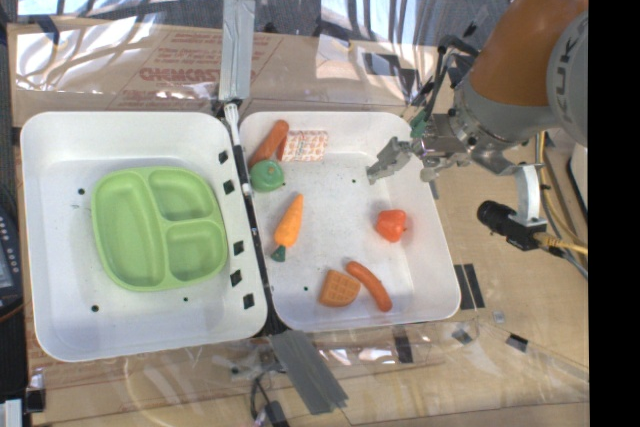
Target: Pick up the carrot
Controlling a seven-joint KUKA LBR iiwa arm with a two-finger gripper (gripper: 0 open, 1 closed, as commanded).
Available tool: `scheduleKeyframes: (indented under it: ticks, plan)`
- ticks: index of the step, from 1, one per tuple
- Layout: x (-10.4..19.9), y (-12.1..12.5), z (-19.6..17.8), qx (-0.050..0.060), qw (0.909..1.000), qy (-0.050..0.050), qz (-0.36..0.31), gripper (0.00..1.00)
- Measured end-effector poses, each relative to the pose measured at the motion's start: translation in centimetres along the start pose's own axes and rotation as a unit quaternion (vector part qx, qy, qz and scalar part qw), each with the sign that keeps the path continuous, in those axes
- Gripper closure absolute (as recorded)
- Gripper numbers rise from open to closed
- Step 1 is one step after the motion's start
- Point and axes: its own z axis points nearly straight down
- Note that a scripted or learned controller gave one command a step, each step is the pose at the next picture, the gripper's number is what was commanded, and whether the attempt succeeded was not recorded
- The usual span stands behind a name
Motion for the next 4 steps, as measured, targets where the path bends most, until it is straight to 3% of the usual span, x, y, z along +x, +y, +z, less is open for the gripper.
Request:
scheduleKeyframes:
  ticks: [1,2,3,4]
  plan:
    - [0.0,0.0,0.0,0.0,1.0,0.0,0.0,0.0]
    - [7.9,-1.5,8.5,0.001,0.9992,0.0,-0.04,0.0]
    - [7.1,1.2,18.4,-0.001,0.9533,0.0,-0.302,0.0]
    - [7.0,1.2,17.6,0.0,0.9529,0.0,-0.303,1.0]
